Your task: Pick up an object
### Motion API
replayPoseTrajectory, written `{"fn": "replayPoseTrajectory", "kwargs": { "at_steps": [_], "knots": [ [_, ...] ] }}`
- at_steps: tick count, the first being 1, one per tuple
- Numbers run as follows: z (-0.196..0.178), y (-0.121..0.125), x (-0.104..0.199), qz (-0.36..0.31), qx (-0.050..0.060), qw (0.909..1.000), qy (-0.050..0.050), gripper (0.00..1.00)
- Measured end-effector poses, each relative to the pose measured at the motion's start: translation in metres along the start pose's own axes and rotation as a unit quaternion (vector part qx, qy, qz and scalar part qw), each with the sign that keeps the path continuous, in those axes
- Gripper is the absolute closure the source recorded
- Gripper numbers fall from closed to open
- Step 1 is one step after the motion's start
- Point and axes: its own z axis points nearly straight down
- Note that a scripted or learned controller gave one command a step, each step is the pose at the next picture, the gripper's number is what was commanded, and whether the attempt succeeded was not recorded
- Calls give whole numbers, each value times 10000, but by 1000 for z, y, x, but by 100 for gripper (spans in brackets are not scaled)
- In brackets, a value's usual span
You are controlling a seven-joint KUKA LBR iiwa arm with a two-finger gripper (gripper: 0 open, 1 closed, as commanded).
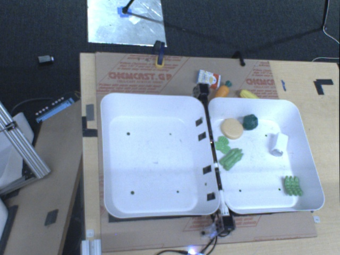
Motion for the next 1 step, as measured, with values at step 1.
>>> {"fn": "replayPoseTrajectory", "kwargs": {
  "at_steps": [1],
  "knots": [
    [42, 2, 53, -42, 16, 10000, 11, 100]
  ]
}}
